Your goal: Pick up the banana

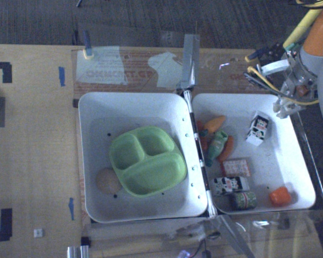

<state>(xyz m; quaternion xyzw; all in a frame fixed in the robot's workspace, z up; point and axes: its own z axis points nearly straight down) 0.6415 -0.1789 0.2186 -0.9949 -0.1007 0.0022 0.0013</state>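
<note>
A: Banana: where does it lie?
B: Right bin, far-left corner beside the divider, if that yellow-orange piece is it. The gripper hangs above the far-right rim; open or closed, one cannot tell.

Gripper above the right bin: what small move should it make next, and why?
Probably move it across the right bin toward the yellow-orange curved item by the divider, which may be the banana. The gripper hangs over the bin's upper right corner, apart from that item, with a white carton lying between them.
</note>
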